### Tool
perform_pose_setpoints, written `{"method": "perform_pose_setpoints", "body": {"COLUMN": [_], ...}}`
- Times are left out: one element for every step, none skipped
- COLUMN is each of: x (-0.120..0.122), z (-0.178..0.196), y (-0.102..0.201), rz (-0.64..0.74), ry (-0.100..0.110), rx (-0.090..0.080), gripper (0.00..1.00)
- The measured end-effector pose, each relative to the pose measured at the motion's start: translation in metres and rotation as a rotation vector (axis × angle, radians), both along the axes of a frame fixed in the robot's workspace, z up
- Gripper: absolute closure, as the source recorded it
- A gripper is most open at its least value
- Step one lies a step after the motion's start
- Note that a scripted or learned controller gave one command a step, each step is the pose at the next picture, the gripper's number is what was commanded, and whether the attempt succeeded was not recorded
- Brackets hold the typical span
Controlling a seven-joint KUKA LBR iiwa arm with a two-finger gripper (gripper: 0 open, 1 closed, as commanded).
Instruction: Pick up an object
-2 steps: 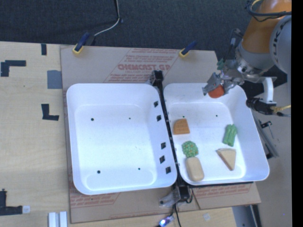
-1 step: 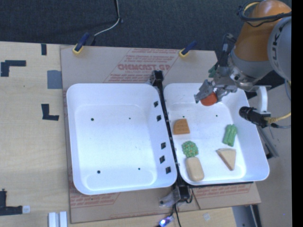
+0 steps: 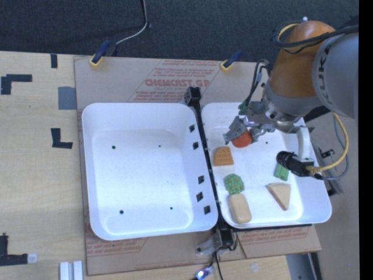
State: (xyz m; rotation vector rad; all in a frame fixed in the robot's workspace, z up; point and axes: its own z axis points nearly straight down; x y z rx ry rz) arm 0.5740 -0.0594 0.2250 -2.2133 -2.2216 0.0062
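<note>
Fingers closed on a small red-orange object — gripper low over right bin, just above the orange cracker-like piece. Grasp step looks made; next — lift straight up, checking hold.

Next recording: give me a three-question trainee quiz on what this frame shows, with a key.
1. True or false: the orange-red object lies in the left bin.
2. Which item sits nearest the right bin's front edge? A) the green bumpy piece B) the tan oblong piece C) the orange cracker-like piece
3. Fill in: the gripper is above the ____ bin.

Key:
1. False; it is in the right bin, at the gripper's tip.
2. B.
3. Right.
</note>
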Motion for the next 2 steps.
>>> {"method": "perform_pose_setpoints", "body": {"x": [0.019, 0.017], "z": [-0.082, -0.116], "y": [-0.056, -0.044], "rz": [-0.007, -0.003], "ry": [0.002, -0.011], "rx": [-0.003, -0.002], "gripper": [1.00, 1.00]}}
